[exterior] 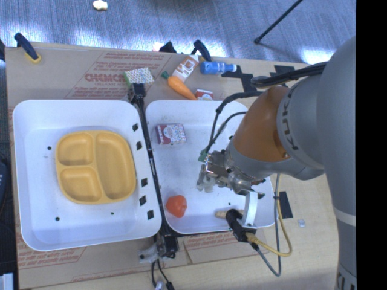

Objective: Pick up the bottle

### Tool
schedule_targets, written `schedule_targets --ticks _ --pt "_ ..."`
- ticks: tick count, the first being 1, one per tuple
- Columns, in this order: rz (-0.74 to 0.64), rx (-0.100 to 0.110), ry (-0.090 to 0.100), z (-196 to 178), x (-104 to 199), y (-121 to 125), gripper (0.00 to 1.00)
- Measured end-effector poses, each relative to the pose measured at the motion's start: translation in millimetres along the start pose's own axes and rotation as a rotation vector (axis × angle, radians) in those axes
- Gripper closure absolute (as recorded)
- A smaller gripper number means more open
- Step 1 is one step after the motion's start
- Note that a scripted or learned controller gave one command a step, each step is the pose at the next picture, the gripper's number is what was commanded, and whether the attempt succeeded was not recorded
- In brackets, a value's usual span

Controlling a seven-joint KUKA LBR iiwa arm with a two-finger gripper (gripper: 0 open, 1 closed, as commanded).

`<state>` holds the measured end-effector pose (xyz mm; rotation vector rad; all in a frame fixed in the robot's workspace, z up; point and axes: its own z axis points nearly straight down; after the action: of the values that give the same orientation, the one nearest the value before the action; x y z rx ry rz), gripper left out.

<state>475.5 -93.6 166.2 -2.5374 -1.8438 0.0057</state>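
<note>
The grey KUKA arm with its orange wrist band (275, 132) reaches in from the right over the right-hand shallow white bin (158, 110). Its two-finger gripper (207, 175) hangs low near that bin's right side, and whether it is open or closed cannot be told.

Nothing bottle-shaped can be seen at the gripper. The likeliest target, a small blue plastic bottle (214, 68), lies on its side on the cardboard-covered bench (91, 71) beyond the bin's far edge. Just beside it, towards the far left corner of that bin, rests a white bottle with an orange label (185, 67), which could equally be the one meant. An orange toy carrot (180, 87) lies close to the white bottle.

Inside the right-hand bin sit a small red-and-white carton (170, 133) near the far left corner and a round red tomato-like ball (176, 206) by the near edge. The left-hand bin (24, 162) holds a yellow divided plastic plate (95, 165).

A good pick would probably call for lifting clear of the bin wall, travelling past the far edge and turning the wrist to close across the lying bottle's narrow body. The carrot's closeness could make a grasp of the white bottle untidy.
</note>
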Motion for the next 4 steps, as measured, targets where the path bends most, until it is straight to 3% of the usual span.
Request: schedule_targets --ticks 1,2,3,4 --pt "-0.094 -0.003 0.0 -25.1 19.7 -5.6 1.0" --pt "0.174 -0.003 0.0 -25.0 53.1 -16.5 1.0" --pt "0.532 -0.001 0.001 -68.4 93.8 -30.1 1.0" --pt "0.543 -0.002 0.001 -149.1 115.1 -37.5 1.0"
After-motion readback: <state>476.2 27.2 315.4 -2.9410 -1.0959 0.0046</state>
